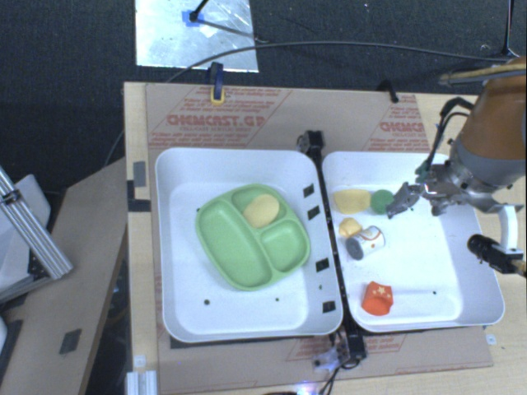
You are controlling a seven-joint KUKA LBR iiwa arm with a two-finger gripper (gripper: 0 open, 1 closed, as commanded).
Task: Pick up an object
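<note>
My gripper [420, 204] hangs over the upper part of the right bin [473, 299]. Its fingers are spread open with nothing between them. One fingertip [400, 202] points toward a green round object [381, 200], just left of it and apart from it. Beside the green object lies a pale yellow piece [352, 200]. Lower down sit a small yellow piece [350, 227], a white and grey cup on its side [365, 241] and a red-orange object [377, 298].
The left bin [189, 303] holds a green divided plate [235, 253] with a yellow object [263, 211] in its upper compartment. A black divider [325, 229] runs between the bins. The arm's grey body and a black fitting [494, 253] stand over the right bin's right side.
</note>
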